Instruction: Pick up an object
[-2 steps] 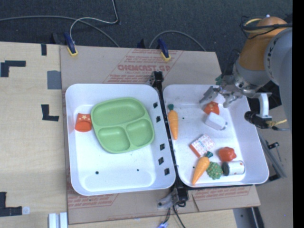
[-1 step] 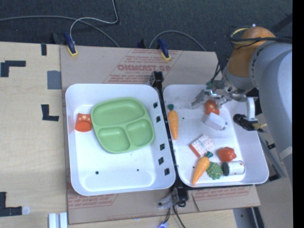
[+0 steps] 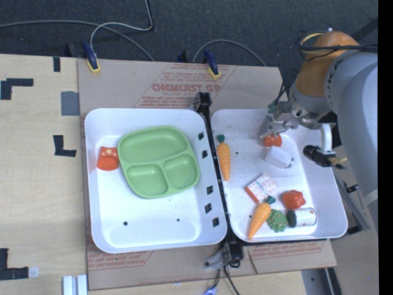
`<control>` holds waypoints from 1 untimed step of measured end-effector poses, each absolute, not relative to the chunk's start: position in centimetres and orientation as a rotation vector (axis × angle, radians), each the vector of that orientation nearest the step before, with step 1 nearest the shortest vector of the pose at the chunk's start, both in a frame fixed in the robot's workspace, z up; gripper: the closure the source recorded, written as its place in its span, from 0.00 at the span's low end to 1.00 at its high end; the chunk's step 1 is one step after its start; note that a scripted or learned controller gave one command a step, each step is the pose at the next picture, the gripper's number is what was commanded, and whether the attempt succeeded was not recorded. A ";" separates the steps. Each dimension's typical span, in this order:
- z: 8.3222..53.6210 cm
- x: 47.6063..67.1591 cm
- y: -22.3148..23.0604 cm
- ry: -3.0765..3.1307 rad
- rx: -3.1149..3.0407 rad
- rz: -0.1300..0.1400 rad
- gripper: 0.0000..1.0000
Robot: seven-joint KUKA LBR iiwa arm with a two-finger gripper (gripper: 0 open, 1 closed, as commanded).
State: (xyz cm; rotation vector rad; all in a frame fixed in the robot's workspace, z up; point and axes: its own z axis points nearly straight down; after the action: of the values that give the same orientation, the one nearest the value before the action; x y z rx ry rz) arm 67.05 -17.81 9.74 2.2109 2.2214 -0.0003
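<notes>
Near the right bin's [image 3: 319,223] far edge, gripper [image 3: 274,131] sits over a small red toy [image 3: 272,141]; grasp state: cannot tell. Confirm toy is centred before closing, then lift straight up.

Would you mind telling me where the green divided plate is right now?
The green divided plate lies in the left bin, toward its upper middle, with a small orange cup just to its left.

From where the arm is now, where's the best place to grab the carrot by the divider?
Take the carrot across its thick middle, coming straight down. It lies flat, lengthwise along the divider, so close the claw across its width; the divider side looks tight, so this may need care.
</notes>
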 end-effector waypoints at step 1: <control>9.7 67.0 -17.8 2.221 2.211 -0.001 0.00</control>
State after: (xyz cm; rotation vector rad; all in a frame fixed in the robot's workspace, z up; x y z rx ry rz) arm 67.03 -17.82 9.72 2.2111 2.2215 -0.0013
